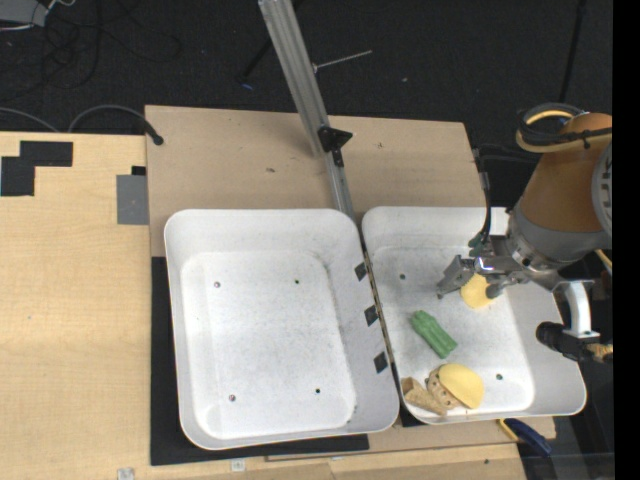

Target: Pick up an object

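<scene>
In the right bin [500, 233], your gripper [480, 280] is spreading its fingers around a small yellow piece [478, 293] that looks light, rounded and probably slippery, so you are best closing across its middle, well clear of the green block [434, 333].

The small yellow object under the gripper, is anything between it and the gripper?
Nothing visible stands between them. The gripper is right at the small yellow object in the right bin. The green object and the yellow and tan pieces lie apart, nearer the front rim.
</scene>
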`<state>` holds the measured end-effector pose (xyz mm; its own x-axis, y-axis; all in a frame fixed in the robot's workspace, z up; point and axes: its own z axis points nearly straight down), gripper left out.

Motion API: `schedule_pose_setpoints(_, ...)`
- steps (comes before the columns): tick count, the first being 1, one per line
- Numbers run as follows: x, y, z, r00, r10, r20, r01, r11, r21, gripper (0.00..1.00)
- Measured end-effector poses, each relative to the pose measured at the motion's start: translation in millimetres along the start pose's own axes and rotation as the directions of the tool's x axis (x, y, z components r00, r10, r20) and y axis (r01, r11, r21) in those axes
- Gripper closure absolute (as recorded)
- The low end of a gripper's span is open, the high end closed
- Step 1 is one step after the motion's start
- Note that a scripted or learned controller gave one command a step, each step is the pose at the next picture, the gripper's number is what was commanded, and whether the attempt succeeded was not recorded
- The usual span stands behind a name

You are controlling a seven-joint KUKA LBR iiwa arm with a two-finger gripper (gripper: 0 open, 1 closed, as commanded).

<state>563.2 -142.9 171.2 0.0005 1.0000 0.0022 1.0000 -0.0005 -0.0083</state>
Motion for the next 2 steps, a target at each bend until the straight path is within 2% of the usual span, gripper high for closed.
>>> schedule_pose_setpoints(1,-1.3,-2.9,64.4,1.000,0.000,0.000,0.000,1.000,0.001,0.00)
schedule_pose_setpoints(2,-3.8,-1.9,50.7,1.000,0.007,0.001,-0.007,1.000,-0.004,1.00)
